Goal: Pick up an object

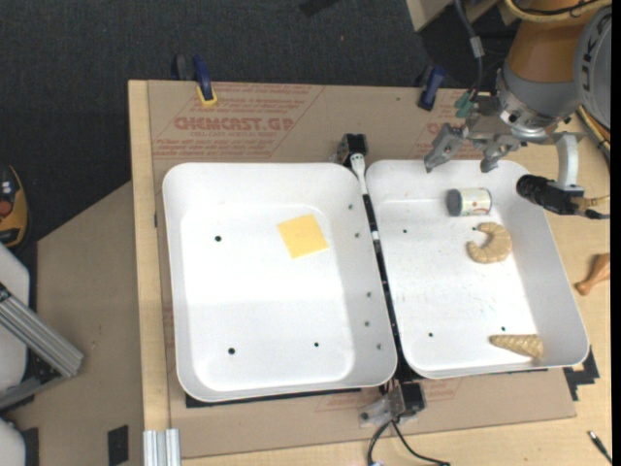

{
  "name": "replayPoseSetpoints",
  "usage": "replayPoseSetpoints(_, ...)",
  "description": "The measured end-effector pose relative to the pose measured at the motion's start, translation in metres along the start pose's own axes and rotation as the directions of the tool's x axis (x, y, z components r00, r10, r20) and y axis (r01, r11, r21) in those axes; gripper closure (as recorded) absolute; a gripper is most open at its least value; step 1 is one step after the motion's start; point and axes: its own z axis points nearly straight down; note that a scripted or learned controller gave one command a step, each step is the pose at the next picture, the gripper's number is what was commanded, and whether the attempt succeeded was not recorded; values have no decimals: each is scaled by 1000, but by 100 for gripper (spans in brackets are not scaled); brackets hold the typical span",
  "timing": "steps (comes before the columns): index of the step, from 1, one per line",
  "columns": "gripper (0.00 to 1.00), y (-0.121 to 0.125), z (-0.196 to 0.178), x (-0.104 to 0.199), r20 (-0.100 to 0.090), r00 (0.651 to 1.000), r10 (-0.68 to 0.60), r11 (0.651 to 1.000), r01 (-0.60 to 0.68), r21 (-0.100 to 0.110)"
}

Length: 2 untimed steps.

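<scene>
Hand [464, 153] hangs spread and empty at upper right. Small white cylinder with grey cap [469, 201] lies just below it in the right-side white bin [456, 357]. Recommend descending straight, fingers straddling its short axis.

Dark grey carpet [146, 27] covers the floor from nine to twelve o'clock. A brown cardboard sheet [243, 119] tops the bench, held by blue clamps [202, 74] at eleven and one. Aluminium framing [39, 343] sits at eight o'clock.

Left bin [194, 260] holds a square slice [303, 236]; right bin [437, 338] holds a cylinder [469, 201], croissant [490, 245] below it, and cone [518, 344] nearest the front.
</scene>
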Motion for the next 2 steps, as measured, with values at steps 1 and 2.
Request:
replayPoseSetpoints(1,0,-1,-49,-91,8,1000,7,1000,-7,-9)
replayPoseSetpoints(2,100,1,-57,-85,5,1000,0,1000,0,-8)
